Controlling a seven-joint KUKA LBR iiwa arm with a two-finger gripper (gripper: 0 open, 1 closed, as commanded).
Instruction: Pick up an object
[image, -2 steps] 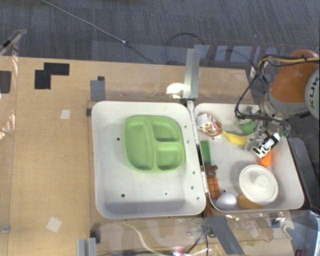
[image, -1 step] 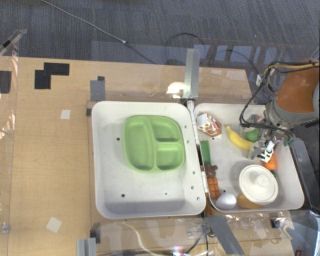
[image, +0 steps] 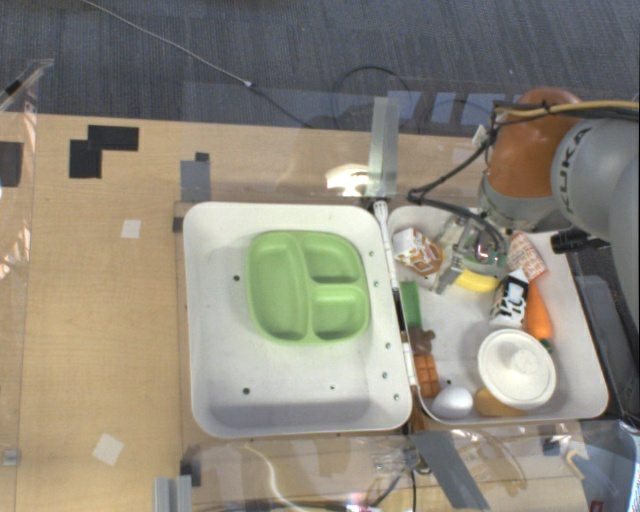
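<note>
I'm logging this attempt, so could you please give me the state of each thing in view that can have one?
gripper: low in the right bin, over the clutter; grasp not discernible
green divided plate: upright in the left bin, compartments bare
white bowl: upright in the right bin
carrot: lying flat by the bowl
yellow item: lying right beside the gripper
white egg: resting at the bin's near edge

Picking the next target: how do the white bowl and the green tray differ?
The bowl is round and white; the tray is squarish, green and split into compartments. The bowl is smaller than the tray. The bowl sits crowded among other items in the right bin; the tray lies alone in the left bin. Both face up.
</note>
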